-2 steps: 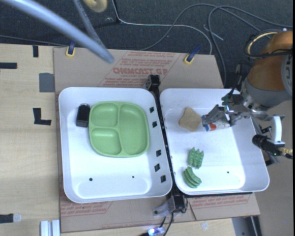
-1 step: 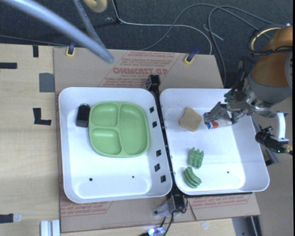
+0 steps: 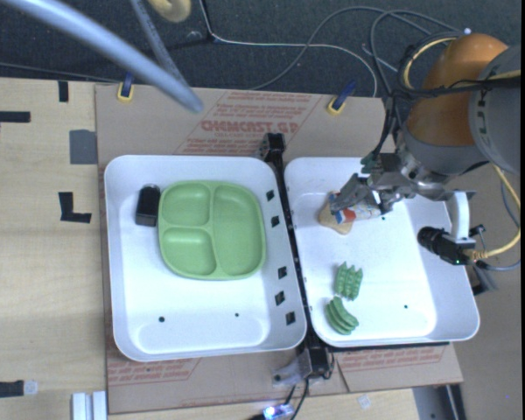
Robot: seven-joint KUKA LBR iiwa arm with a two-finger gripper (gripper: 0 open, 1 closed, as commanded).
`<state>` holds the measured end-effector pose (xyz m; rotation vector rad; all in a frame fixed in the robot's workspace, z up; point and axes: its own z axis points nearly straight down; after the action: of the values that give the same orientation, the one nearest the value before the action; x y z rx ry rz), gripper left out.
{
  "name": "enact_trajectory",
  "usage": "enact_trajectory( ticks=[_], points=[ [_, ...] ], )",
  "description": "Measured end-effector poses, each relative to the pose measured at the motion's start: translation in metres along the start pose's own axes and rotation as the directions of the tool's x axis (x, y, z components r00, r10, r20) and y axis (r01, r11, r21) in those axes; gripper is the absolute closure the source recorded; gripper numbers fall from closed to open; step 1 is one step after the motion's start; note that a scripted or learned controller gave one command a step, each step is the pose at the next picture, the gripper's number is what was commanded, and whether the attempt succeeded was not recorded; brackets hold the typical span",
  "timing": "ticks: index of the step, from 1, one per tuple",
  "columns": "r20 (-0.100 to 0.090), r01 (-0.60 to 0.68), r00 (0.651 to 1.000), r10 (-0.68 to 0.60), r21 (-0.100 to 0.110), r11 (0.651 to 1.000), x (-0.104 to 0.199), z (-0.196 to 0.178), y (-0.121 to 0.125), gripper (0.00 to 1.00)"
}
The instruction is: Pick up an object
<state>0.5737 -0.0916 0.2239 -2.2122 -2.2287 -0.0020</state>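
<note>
Hand (image 3: 350,206) over tan object (image 3: 336,221) (right bin (image 3: 437,313)).

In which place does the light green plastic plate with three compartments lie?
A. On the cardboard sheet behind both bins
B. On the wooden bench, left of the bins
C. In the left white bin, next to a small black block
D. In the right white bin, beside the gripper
C: the light green divided plate lies flat in the left white bin, with the small black block at its left edge.
</note>
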Motion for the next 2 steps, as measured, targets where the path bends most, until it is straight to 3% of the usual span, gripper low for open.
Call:
enact_trajectory(
  ticks=[2],
  points=[
    [0.002,-0.002,1.000,0.002,0.002,1.000,0.103,0.006,0.019,1.00]
  ],
)
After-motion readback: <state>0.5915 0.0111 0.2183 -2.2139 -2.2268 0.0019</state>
